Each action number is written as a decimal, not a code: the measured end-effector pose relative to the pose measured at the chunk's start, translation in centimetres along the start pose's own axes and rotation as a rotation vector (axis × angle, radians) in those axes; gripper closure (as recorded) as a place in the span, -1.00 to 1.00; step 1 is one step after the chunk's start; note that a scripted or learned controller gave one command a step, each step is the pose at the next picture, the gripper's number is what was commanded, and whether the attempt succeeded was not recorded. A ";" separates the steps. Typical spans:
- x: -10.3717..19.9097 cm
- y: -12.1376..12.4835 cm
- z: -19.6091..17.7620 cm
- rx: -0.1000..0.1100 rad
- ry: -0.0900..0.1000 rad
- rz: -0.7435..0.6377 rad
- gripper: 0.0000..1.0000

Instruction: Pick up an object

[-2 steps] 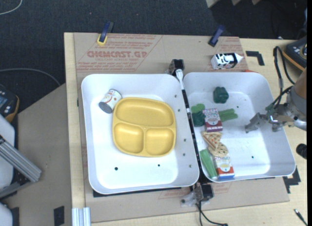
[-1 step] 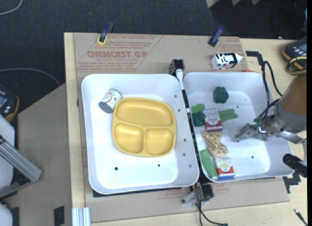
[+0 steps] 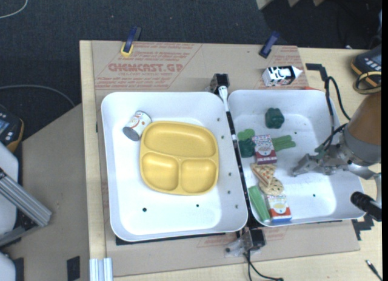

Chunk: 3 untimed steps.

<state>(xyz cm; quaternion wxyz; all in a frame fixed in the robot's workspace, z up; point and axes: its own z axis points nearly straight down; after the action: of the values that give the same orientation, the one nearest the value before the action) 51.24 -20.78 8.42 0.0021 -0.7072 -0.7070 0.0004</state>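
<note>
My gripper (image 3: 302,167) is low in the right bin (image 3: 315,204), over bare white floor right of the pile of objects, with nothing seen in it. Down the bin's left side lie a dark green block (image 3: 274,118), green pieces (image 3: 245,142), a small red and white carton (image 3: 263,150), a tan waffle-like piece (image 3: 268,179), a long green item (image 3: 257,201) and a second small carton (image 3: 279,209). The nearest object, the waffle-like piece, lies a short way left of the gripper.
The left bin (image 3: 121,201) holds a yellow divided plate (image 3: 179,157) and a small can (image 3: 136,125) on its side at the upper left. A black and white item (image 3: 282,74) sits on the bench behind the right bin. Cables run along the right bin's far right edge.
</note>
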 end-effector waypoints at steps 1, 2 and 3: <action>-0.1 0.1 -1.1 -0.003 -0.002 0.001 1.00; -0.1 0.5 -7.5 -0.012 -0.006 -0.001 1.00; -0.3 0.5 -13.9 -0.013 -0.007 -0.002 1.00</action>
<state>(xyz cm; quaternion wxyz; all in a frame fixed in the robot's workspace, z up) 51.82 -21.08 22.34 -0.0049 -0.7065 -0.7077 -0.0016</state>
